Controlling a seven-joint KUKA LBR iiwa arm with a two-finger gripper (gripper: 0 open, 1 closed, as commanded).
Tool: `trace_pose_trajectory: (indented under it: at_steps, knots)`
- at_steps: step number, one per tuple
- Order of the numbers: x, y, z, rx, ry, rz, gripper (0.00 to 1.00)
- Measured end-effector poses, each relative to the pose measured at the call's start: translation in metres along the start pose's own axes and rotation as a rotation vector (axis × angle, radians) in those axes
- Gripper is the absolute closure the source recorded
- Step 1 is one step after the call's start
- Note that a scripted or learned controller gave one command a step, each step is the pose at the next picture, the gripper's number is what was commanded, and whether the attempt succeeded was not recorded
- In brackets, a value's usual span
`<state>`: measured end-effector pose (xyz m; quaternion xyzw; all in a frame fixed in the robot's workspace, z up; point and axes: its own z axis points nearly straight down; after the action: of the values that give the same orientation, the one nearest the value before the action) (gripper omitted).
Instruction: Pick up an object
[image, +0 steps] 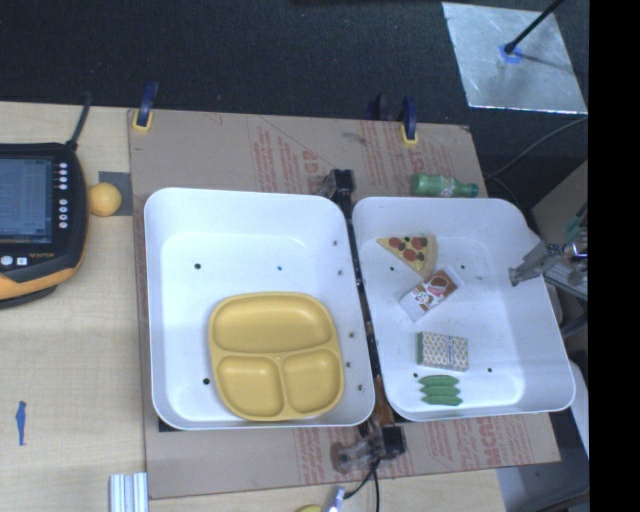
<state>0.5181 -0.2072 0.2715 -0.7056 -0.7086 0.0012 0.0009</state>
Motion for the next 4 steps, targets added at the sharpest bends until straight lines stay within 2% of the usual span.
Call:
trace_pose_trajectory:
  at_steps: [1, 2, 3, 4]
  knots:
    - [0.016, 0.081, 0.072, 0.001, -0.001, -0.001, 0.0]
    - [0.045, 0.111, 0.128, 0.003, 0.0, -0.001, 0.0]
    - [0.08, 0.08, 0.168, 0.001, 0.0, -0.002, 0.0]
    - [0.107, 0.139, 0.179, -0.001, 0.001, 0.001, 0.0]
